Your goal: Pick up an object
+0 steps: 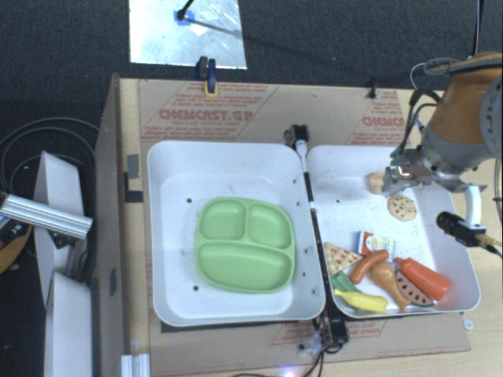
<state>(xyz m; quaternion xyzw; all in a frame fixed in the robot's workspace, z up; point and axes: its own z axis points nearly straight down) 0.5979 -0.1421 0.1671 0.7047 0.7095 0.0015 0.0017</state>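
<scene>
- Cardboard-topped desk (236, 104) carries two white bins.
- Pincer (397, 173) hangs over the right bin (346, 171); whether wide or narrow, I cannot tell.
- Cookie (402, 206) lies just below it, toward the camera.

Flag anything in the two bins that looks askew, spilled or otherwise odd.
Nothing looks spilled or damaged. The green divided plate sits flat in the left bin. In the right bin, the toy food is heaped in the near corner, while the cookie lies apart, beside the end effector.
</scene>
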